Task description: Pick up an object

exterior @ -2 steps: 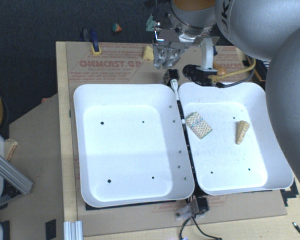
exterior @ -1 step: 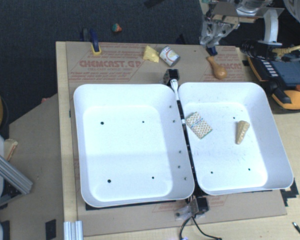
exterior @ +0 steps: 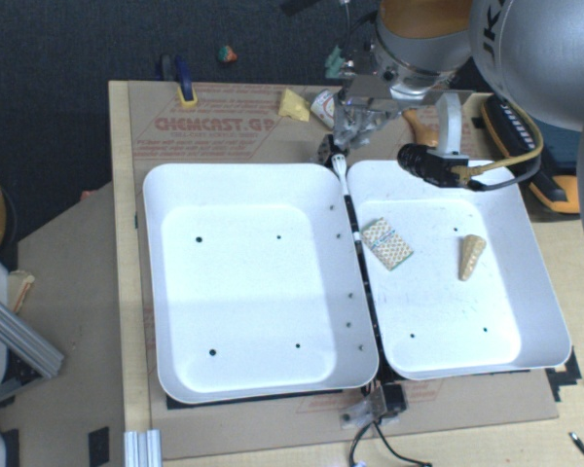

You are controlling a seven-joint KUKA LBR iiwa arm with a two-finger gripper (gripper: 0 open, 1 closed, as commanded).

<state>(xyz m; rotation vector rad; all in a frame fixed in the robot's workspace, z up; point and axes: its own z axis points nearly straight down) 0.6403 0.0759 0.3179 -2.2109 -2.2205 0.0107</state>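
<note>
Patterned flat square pad [exterior: 387,243] & tan cone [exterior: 471,257] in right bin [exterior: 526,343]

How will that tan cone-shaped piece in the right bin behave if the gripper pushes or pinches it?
The tan cone-shaped piece lies on its side, so a nudge would probably roll it in a curve. Its taper may let it squirt out of a pinch. It looks small and light.

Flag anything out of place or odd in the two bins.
Nothing is spilled or damaged. The patterned square packet lies askew near the right white bin's left wall; the tan cone-shaped piece lies apart.
</note>
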